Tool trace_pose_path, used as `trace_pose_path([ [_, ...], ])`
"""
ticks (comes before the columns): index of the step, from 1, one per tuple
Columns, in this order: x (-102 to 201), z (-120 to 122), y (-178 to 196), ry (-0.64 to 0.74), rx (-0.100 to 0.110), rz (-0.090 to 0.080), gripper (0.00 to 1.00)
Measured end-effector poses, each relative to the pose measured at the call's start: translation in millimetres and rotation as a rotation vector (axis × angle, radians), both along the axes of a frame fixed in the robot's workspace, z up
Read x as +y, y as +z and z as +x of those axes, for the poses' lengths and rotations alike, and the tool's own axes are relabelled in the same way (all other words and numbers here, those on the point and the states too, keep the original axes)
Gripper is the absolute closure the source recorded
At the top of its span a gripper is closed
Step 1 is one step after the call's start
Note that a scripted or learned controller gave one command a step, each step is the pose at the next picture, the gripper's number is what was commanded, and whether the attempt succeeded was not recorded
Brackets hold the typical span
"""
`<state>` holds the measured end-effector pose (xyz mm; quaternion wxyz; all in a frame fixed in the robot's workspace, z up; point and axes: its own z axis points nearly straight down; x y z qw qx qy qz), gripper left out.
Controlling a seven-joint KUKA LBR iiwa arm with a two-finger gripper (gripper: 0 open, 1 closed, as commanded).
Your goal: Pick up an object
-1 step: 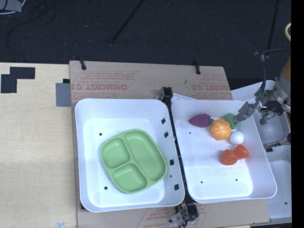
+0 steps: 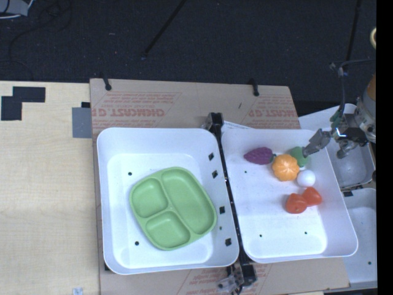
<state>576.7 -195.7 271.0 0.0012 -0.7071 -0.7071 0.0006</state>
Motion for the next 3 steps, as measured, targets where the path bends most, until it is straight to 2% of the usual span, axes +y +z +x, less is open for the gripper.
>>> trace_pose_path([
  [2, 16, -6, -103, 0.000, 0.003, 0.001, 0.00],
  [3, 12, -4, -164, -0.001, 0.005, 0.002, 0.00],
])
